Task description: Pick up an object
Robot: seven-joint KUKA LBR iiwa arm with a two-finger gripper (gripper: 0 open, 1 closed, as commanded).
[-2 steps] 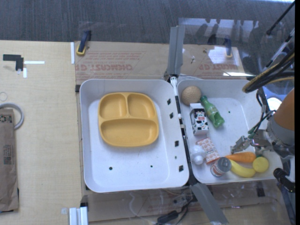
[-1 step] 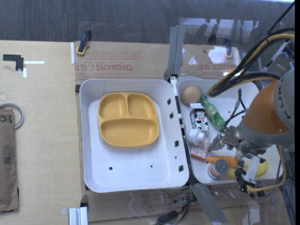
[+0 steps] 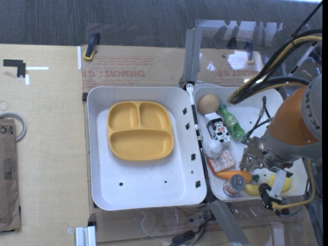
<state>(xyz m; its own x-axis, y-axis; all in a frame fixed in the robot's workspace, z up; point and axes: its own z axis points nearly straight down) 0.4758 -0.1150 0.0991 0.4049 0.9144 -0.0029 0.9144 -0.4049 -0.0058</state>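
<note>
1. Brown bench point(image 3: 46, 86) and dark floor sit behind two white bins.
2. Far left of the gripper, the left white bin point(image 3: 102, 188) holds a yellow plastic tray with three parts point(image 3: 139, 130).
3. Just left of the gripper point(image 3: 254, 160) lies an orange carrot point(image 3: 233, 175). Its long side runs left to right. It looks like the nearest thing to grab.
4. Right below the gripper is a yellow banana point(image 3: 256, 188).
5. I cannot tell how the gripper is set. It holds nothing I can see.

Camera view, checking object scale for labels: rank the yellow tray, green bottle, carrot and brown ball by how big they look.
1. Yellow tray
2. Green bottle
3. Carrot, partly hidden, and brown ball look alike; unranked.
</note>
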